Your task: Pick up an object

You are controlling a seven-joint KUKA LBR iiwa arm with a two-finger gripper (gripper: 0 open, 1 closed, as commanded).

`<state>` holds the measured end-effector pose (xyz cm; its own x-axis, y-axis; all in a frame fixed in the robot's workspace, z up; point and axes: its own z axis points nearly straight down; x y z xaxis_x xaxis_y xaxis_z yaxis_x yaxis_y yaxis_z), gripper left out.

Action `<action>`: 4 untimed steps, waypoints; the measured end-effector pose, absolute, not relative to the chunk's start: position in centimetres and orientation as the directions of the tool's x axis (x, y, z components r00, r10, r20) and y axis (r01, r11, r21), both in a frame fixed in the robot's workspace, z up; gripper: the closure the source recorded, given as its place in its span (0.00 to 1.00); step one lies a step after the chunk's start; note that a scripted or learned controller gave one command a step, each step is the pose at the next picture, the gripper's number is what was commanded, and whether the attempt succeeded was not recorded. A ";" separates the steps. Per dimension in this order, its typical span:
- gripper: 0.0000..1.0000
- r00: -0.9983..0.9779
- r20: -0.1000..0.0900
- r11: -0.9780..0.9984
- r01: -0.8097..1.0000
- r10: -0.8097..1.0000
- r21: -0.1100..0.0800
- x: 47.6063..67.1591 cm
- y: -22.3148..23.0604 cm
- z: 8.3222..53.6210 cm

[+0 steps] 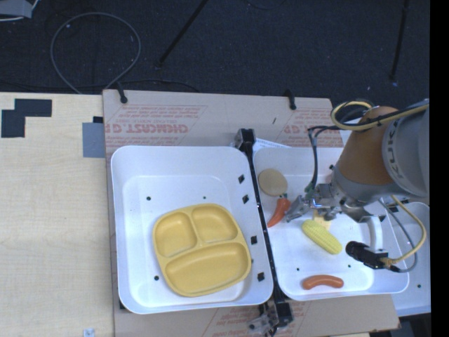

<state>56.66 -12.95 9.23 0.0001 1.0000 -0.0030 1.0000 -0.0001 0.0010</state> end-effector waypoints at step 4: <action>1.00 0.000 0.001 0.000 1.000 1.000 -0.006 55.8 -12.9 20.4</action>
<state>55.82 -12.86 20.39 0.0002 1.0000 0.0006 1.0000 -0.0002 -0.0056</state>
